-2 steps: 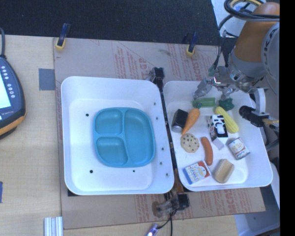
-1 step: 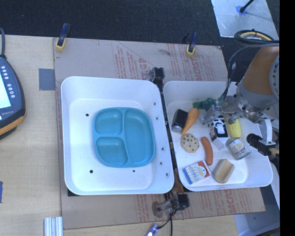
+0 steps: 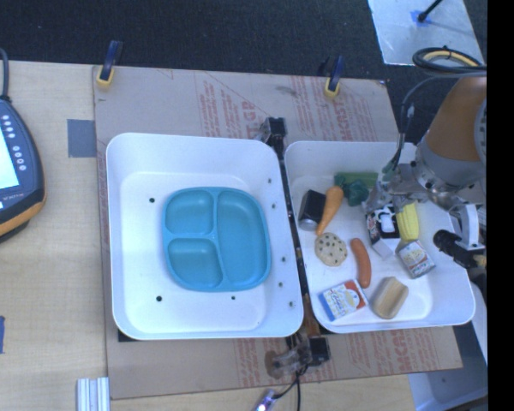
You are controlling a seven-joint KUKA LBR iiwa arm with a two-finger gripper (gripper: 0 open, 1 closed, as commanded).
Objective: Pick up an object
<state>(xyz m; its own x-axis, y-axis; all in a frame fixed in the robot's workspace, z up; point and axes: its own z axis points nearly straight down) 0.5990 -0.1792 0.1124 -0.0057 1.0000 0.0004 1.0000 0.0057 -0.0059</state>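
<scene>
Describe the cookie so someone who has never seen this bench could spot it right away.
Look in the right-hand white bin, toward its left side. Just below the orange carrot and left of the sausage lies the cookie: the one flat, round, tan disc there, dotted with dark specks.

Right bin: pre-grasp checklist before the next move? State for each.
1. Targets present: ok. The right bin holds a carrot, cookie, sausage, corn, bread roll, small carton and more.
2. Gripper over the objects: ok, it sits above the bin's upper middle, next to the corn.
3. Finger state: cannot tell, the wrist hides it.
4. Object held: cannot tell, nothing is visibly between the fingers.
5. Clutter near the gripper: not ok, the corn, a dark packet and a small can crowd together there.
6. Left bin: ok, only the blue divided plate lies in it.
</scene>
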